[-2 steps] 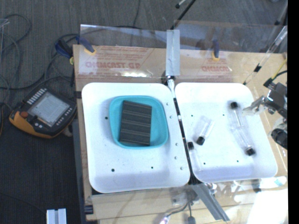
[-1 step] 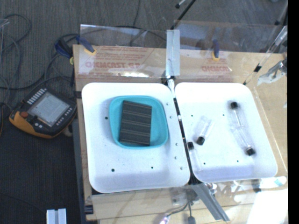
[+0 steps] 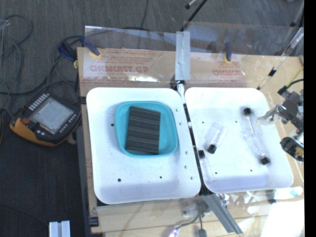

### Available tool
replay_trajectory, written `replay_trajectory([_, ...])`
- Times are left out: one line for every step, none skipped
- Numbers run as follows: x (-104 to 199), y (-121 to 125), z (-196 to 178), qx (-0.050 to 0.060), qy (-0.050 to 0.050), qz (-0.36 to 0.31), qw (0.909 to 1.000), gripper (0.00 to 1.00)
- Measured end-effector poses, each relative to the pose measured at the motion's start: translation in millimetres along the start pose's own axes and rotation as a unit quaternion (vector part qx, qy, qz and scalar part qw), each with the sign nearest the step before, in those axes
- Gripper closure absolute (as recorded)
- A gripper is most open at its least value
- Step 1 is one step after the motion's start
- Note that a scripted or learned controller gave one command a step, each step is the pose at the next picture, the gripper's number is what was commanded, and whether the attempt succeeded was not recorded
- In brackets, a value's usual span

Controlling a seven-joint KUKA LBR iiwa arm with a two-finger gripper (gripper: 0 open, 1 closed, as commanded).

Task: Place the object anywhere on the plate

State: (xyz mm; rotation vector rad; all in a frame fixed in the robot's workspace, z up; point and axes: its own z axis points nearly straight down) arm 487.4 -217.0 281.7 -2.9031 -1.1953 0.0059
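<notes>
From my remote station I look down on the counter [image 3: 148, 65], where two white bins sit side by side. The left bin [image 3: 103, 177] carries a teal plate [image 3: 170, 132], and a dark ribbed block [image 3: 143, 130] lies flat on it, well inside the rim, a little left of the plate's middle. I judge that this block is the task's object and that it is already where the job wants it: resting square on the plate, with nothing gripping it.

The right bin [image 3: 232, 177] holds the leftovers. A short clear tube with a black cap [image 3: 214, 138] lies close to the divider between the bins, tilted. A longer clear tube [image 3: 254, 137] with a black cap at each end lies slantwise nearer the bin's right side. A small black piece [image 3: 201, 153] sits by the bin's left wall. None of these touches the plate.

The claw [image 3: 291, 115] hangs at the far right edge of my view, just beyond the right bin's rim and well apart from the block. It is too cluttered and cut off there for me to tell how its fingers stand, and I see nothing in its grip. A handheld control pad [image 3: 47, 117] lies on the floor to the left, out of the work area.
</notes>
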Motion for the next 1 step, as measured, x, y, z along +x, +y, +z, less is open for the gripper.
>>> replay_trajectory([25.4,19.1,-94.3,-0.002,0.000,0.071,0.9974,0.00])
